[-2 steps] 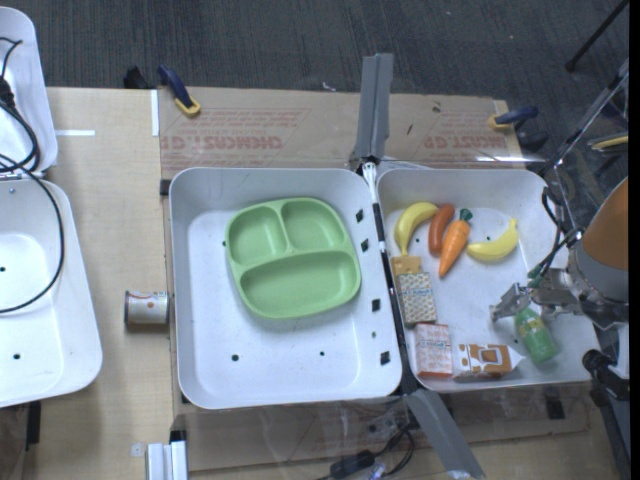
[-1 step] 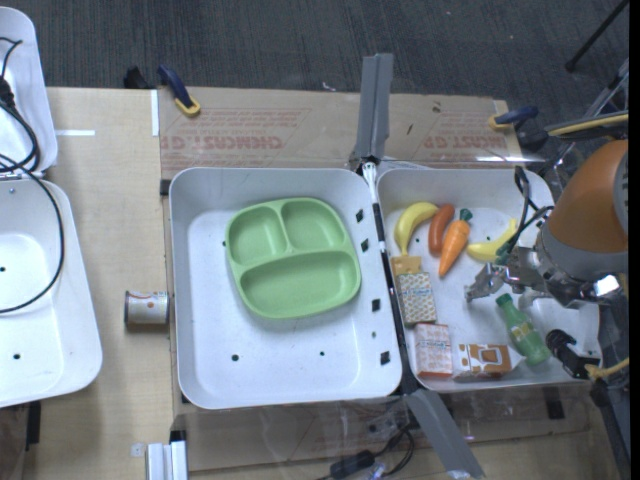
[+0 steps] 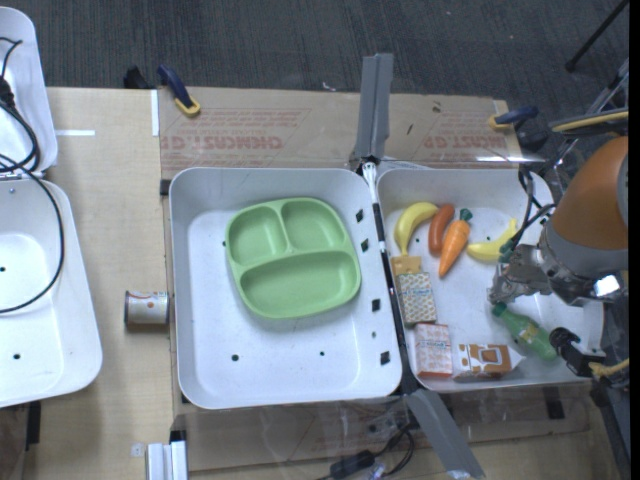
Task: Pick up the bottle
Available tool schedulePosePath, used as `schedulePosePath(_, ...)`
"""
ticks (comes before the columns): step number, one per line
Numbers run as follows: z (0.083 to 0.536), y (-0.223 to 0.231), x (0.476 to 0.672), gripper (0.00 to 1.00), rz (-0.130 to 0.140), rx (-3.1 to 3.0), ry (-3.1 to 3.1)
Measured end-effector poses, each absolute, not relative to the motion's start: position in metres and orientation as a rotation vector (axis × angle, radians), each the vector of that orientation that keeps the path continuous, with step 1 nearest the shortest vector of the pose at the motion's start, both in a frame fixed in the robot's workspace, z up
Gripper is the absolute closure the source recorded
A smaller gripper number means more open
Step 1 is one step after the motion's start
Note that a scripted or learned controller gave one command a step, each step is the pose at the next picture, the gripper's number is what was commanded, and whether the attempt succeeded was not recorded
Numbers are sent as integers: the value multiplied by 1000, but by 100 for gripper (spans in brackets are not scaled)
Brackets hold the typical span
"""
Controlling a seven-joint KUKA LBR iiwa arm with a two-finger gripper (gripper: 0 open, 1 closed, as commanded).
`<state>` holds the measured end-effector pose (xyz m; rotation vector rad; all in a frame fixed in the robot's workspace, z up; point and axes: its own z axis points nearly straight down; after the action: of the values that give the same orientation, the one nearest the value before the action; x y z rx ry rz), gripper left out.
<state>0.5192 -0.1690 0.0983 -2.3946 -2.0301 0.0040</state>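
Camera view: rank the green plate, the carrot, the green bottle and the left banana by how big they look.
1. green plate
2. green bottle, partly under the gripper
3. left banana and carrot: look alike, not ranked.

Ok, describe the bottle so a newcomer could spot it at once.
Take the right bin, the one with the food items beside the bin holding the green plate. Look near its right wall, toward the front, just under the tool. The bottle lies on its side there: green and see-through, unlike the yellow bananas, orange carrot and printed cartons around it.
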Motion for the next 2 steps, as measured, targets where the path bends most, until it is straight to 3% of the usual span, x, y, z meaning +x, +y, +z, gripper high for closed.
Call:
schedulePosePath(1, 98, -169, 519, 0, 4, -2394, -2030)
schedulePosePath(2, 90, -189, 477, 0, 4, -2441, -1972)
